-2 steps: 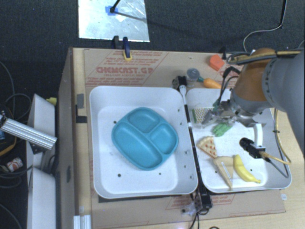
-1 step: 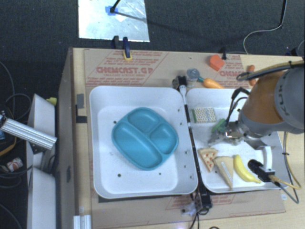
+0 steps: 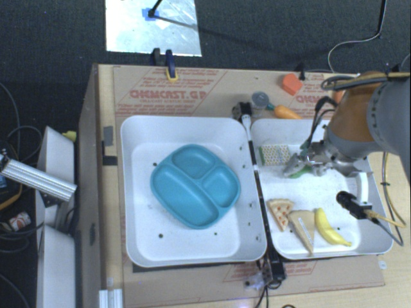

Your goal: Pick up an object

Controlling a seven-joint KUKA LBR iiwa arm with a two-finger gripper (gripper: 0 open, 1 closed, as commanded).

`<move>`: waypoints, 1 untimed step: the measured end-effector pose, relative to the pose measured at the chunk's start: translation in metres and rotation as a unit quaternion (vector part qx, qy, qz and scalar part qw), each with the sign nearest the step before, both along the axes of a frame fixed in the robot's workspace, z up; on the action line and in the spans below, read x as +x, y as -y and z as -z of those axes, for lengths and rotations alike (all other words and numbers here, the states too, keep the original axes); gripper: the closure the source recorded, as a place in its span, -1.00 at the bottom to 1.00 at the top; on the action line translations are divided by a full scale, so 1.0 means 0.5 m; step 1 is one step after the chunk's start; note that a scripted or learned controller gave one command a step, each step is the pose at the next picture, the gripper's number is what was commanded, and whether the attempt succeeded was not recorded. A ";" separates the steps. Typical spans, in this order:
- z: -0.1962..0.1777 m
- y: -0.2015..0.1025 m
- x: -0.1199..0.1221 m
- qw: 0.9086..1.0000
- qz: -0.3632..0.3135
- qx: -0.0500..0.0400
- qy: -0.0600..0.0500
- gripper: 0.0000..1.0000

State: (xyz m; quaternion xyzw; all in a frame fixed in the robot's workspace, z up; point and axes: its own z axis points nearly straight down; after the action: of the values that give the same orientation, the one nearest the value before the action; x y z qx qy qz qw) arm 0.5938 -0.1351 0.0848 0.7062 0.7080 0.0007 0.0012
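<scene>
- The grey arm point(image 3: 385, 117) reaches in from the right edge, its bulky wrist angled down and leftward.
- An orange band point(image 3: 352, 111) wraps the arm just above the wrist.
- The end effector point(image 3: 297, 167) hangs low — its metal fingers pointing down-left, too blurred to judge their spacing.

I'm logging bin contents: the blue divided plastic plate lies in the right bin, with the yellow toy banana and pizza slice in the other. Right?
Not quite. The camera view shows the blue divided plastic plate in the left white bin. The yellow toy banana and pizza slice lie in the right white bin.
</scene>
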 end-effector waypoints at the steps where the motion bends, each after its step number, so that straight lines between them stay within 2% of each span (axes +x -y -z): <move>1: -0.012 0.077 0.138 1.000 0.000 0.000 0.001 -1.00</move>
State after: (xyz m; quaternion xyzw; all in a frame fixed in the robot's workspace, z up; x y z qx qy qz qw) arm 0.6628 -0.1736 0.0908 0.7059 0.7083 0.0008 0.0018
